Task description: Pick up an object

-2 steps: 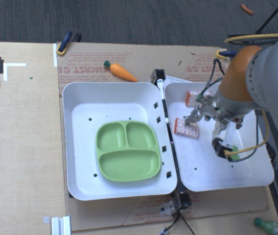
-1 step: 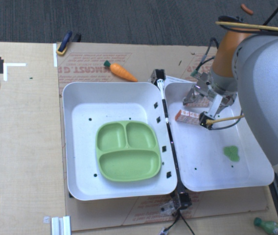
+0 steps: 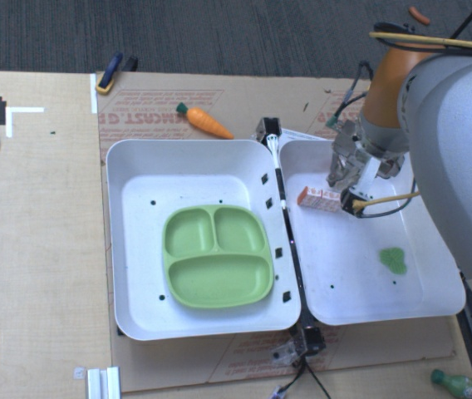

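While the gripper hangs low in the right bin — just beside a small carton.
Whether it is open or closed I cannot tell — a green plate lies in the left bin.

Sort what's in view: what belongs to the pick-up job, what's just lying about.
Job:
pincer
small box, right bin
green lump, right bin
green divided plate, left bin

Lying about:
toy carrot, on the cardboard behind the bins
blue-and-yellow clip
green bottle
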Available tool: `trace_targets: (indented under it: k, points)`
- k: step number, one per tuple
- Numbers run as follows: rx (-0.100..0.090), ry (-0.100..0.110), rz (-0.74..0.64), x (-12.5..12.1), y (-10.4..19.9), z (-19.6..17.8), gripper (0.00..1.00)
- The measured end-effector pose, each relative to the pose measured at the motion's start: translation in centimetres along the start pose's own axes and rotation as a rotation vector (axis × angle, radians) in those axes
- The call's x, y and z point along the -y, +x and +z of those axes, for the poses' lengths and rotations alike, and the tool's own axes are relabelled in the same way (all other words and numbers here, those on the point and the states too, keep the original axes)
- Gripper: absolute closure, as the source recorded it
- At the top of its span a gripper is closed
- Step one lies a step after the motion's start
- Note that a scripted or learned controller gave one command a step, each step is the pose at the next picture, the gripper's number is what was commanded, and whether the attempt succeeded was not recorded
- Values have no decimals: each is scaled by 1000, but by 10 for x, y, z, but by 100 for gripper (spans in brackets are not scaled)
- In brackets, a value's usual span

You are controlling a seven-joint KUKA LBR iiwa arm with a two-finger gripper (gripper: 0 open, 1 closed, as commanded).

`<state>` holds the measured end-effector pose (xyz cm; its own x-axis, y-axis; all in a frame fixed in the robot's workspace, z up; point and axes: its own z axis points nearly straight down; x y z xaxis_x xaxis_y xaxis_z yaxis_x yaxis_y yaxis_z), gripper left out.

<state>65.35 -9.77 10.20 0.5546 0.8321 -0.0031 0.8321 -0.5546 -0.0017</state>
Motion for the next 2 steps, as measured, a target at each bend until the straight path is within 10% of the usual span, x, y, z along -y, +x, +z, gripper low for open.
trace_targets:
  k: [1, 2]
  points:
    - [0, 0, 0, 0, 0, 0, 0]
    - [2, 0, -3, 0, 0, -10, 100]
